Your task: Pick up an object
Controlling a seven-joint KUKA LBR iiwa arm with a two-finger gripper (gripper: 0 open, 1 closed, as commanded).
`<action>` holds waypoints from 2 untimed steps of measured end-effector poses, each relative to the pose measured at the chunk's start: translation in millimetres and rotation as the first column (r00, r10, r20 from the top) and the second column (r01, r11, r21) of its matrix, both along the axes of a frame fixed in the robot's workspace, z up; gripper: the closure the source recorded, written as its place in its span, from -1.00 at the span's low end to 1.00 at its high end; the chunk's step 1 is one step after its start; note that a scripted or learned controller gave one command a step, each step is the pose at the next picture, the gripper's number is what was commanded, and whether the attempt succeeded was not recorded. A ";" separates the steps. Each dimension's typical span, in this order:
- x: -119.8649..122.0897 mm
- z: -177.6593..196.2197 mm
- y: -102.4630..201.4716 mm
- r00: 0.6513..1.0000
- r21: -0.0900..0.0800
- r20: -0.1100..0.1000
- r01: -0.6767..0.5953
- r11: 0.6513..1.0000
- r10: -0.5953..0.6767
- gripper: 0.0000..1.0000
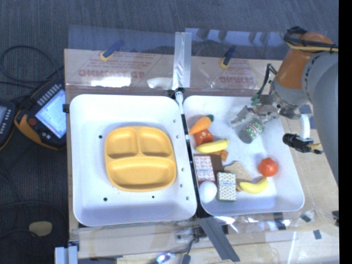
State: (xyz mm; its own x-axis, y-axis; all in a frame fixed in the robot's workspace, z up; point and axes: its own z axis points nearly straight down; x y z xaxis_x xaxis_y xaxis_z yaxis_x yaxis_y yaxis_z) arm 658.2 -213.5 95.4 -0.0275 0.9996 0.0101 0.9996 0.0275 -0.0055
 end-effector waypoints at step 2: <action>-29.6 7.8 3.2 1.000 -0.009 0.025 -0.010 1.000 0.010 1.00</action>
